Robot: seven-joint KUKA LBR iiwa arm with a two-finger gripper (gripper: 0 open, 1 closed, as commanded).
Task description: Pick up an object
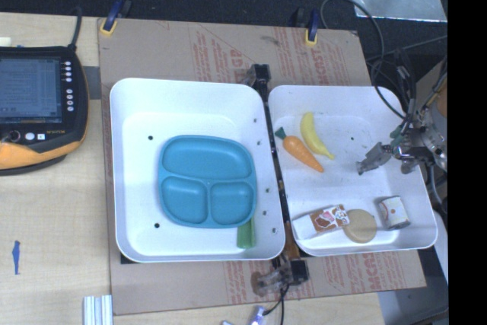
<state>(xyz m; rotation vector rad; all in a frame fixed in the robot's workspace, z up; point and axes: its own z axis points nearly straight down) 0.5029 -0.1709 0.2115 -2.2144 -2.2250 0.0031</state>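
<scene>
A two-finger gripper (374, 161) hangs over the right-hand shallow white bin (364, 244), its grey fingers (368, 164) apparently spread a little, with nothing between them.

The metal hand enters from the right edge and points left and slightly down in the view, its tips over bare bin floor, well apart from every object; the rest of the arm is cut off at the frame's edge. To its left lie a yellow plastic banana (313, 135) and an orange toy carrot with a green top (300, 151), side by side and touching. Nearer the bin's front wall sit a small white cube-like block (392, 211), a round tan disc (361, 226) and a flat red-and-white printed packet (328, 220). The left-hand white bin (137, 106) holds a blue three-compartment plastic plate (206, 180) and a small green piece (246, 234) at its front corner.
</scene>
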